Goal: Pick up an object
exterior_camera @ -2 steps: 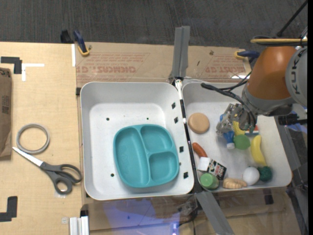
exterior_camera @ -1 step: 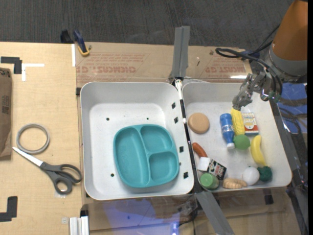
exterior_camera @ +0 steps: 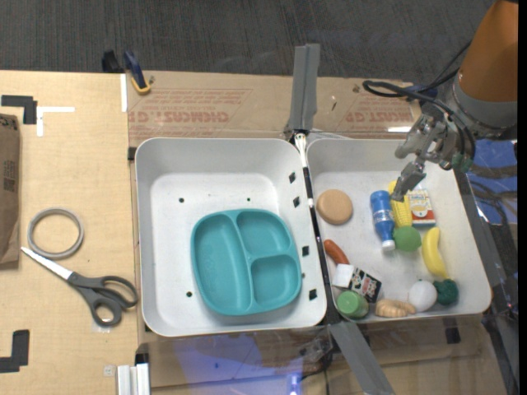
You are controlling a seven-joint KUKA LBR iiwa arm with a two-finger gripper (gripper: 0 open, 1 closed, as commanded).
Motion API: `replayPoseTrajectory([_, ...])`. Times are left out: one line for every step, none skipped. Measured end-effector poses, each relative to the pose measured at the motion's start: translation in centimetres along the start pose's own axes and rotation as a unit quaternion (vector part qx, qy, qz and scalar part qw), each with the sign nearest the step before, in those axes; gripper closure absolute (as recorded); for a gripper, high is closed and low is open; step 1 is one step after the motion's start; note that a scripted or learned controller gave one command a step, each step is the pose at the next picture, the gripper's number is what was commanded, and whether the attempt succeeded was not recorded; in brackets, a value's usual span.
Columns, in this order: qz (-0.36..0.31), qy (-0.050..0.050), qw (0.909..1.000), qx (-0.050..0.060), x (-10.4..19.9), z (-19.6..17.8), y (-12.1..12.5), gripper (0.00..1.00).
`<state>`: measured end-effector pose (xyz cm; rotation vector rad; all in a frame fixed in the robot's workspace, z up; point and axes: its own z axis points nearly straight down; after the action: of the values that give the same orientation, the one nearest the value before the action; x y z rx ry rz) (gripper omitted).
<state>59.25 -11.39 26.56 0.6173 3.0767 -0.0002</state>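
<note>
Because its metal fingers hang parted and empty, the hand (exterior_camera: 409,174) seems lined up above the small blue plastic bottle (exterior_camera: 382,215) lying near the right white bin's (exterior_camera: 471,220) far edge.

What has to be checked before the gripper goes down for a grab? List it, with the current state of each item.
1. Gripper over the right bin, where the loose objects lie: ok.
2. A target under it: ok, the fingers hang just above the corn cob, beside the blue bottle.
3. Nothing held between the fingers yet: ok.
4. Fingers open enough to take the corn cob: cannot tell.
5. Room around the target: not ok, the blue bottle, a small carton and a green ball crowd the corn cob.
6. Left bin out of the path: ok, its teal tray lies well aside.
</note>
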Motion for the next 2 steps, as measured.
replayPoseTrajectory([0.084,0.001,0.9964,0.000,-2.4,14.0,-1.3,0.00])
replayPoseTrajectory([0.141,0.001,0.9900,0.000,0.3,17.4,-0.5,0.00])
